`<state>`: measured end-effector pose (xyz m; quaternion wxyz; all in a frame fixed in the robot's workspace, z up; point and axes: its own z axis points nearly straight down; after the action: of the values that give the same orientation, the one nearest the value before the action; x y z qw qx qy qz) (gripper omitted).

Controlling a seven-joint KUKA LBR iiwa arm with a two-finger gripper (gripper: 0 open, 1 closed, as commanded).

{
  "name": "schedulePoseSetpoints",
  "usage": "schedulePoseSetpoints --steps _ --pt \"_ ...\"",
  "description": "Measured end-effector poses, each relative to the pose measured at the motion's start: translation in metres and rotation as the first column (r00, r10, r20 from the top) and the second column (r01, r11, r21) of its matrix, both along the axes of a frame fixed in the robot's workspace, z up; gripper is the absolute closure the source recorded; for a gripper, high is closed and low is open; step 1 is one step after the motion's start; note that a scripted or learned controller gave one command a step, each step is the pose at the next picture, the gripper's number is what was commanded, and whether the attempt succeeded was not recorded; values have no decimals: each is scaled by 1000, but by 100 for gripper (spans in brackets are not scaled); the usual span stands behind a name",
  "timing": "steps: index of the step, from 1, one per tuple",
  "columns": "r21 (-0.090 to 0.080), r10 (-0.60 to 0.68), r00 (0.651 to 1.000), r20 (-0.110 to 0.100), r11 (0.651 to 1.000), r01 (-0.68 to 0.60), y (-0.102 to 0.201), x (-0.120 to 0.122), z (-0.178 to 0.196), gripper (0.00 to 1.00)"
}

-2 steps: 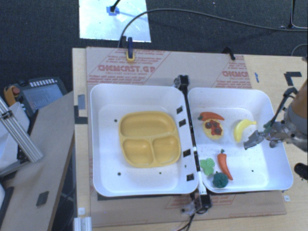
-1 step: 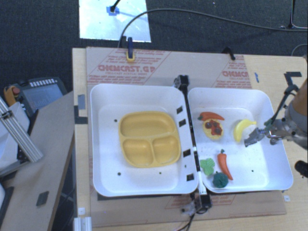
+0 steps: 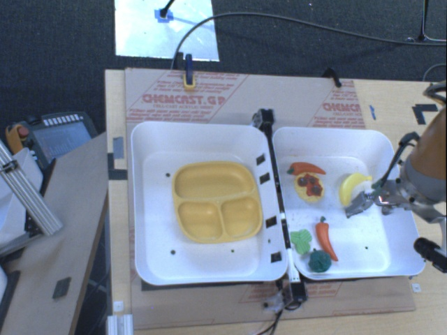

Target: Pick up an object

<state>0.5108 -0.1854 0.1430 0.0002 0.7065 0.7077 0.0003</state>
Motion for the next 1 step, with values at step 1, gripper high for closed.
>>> schedulePoseSetpoints --steps 1 --pt "1 0 1000 -2 1000 0 0 0 -52 0"
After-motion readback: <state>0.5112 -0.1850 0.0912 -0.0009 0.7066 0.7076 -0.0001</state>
